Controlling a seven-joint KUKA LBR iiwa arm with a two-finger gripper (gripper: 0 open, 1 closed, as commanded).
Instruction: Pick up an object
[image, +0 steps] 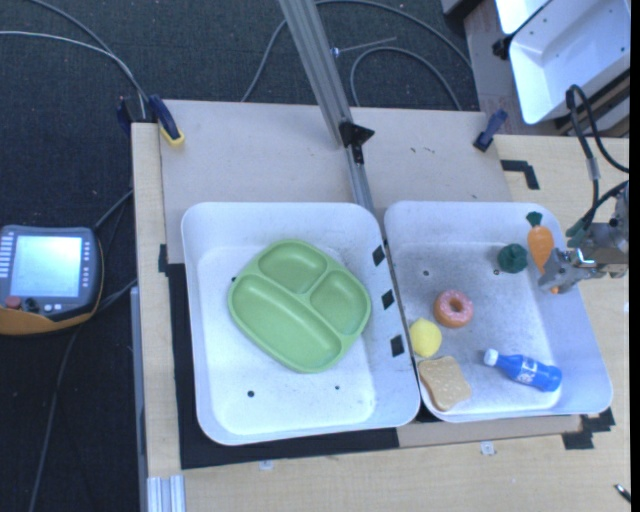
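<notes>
While the gripper (562, 272) hangs at the right rim of the right bin (480, 222), whether it is released or clenched cannot be told from here. Just beside it, on its left, stands a carrot (540, 243), with a dark green lump (513, 259) touching the carrot's far side. Farther left of the gripper lies a pink doughnut (454, 309), then a lemon (426, 338). Below the gripper rests a blue bottle (524, 370), and a slice of bread (445, 382) near the lemon. Well apart, the left bin (215, 240) bears a green divided plate (299, 304).
</notes>
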